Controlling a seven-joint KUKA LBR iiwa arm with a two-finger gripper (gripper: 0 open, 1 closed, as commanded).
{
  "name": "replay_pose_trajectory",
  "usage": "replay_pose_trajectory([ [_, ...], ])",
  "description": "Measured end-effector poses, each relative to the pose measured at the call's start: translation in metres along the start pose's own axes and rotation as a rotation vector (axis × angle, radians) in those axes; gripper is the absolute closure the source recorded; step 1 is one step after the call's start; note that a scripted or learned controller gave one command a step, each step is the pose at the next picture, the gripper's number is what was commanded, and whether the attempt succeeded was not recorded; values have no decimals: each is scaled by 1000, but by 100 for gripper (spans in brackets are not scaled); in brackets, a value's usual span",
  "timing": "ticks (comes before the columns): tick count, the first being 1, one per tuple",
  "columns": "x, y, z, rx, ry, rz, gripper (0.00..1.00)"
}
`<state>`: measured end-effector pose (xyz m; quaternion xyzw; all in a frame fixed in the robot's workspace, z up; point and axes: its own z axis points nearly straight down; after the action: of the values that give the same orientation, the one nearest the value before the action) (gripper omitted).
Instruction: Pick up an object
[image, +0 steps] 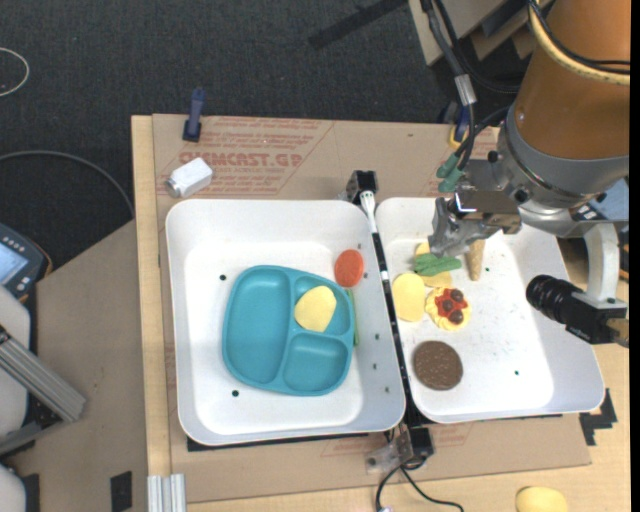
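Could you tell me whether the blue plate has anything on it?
Yes. A yellow piece lies on the blue plate, in its upper right section; the other sections look bare.

Bright, even light falls from overhead, and the 2 shallow white plastic bins (195, 300) come close to washing out — their floors show little texture. Shadows are soft and short: a faint one hugs the teal divided plastic plate (262, 330). The dark carpet (120, 60) stays dim. The large orange band of the arm (580, 70) looks slightly blurred — nearest the lens.
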<state>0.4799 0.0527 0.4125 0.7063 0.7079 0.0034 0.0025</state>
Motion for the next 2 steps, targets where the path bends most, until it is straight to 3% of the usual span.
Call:
replay_pose_trajectory([
  [1, -78, -1, 31, 12, -2, 10, 100],
  [2, -144, -1, 16, 4, -4, 6, 100],
])
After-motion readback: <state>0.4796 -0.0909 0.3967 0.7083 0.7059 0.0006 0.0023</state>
